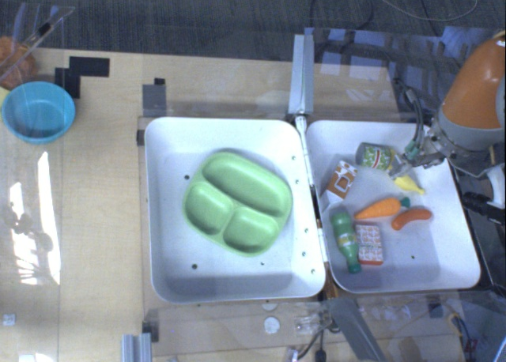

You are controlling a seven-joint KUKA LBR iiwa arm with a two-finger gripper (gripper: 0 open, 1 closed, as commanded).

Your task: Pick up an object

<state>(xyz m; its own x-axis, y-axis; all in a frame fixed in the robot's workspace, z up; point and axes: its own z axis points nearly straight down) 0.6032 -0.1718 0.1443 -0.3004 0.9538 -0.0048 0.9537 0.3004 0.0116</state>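
Observation:
The right bin (443,273) holds a green-labelled can (375,156) lying on its side, a small orange-and-white carton (341,180), a yellow piece (409,185), a carrot (379,209), a red-orange sausage (411,217), a green bottle (344,239) and a small red packet (369,243). My gripper (414,155) hangs at the bin's upper right, just right of the can and above the yellow piece. Nothing shows between its fingers. The orange-banded arm (476,92) comes in from the right.
The left bin (166,265) carries a green three-compartment plate (237,202). A blue bowl (38,111) stands on the bench at far left. A metal divider post (299,76) rises between the bins at the back. Cables lie behind the right bin.

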